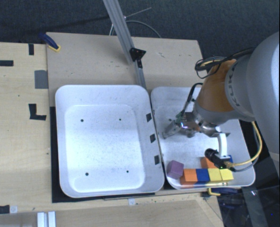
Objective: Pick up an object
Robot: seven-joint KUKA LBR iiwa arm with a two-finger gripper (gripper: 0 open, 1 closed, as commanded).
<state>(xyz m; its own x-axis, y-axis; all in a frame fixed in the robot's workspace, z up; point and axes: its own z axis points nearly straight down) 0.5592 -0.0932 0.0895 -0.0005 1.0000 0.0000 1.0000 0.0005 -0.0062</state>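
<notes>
My gripper (170,128) reaches in from the right and hangs over the left-middle of the right bin (177,98), its metal fingers pointing left with nothing visible between them. Along the right bin's front edge lie a purple block (175,169), an orange block (190,175), a blue block (202,175) and a yellow block (220,175) in a row. Another orange block (207,162) sits just behind that row, partly hidden by the robot's cable fitting. The blocks lie well in front of the gripper.
The left bin (104,141) stands beside the right one, sharing a raised rim between them. A slanted metal pole (121,25) crosses the bench behind the bins. The arm's bulk covers the right bin's right side.
</notes>
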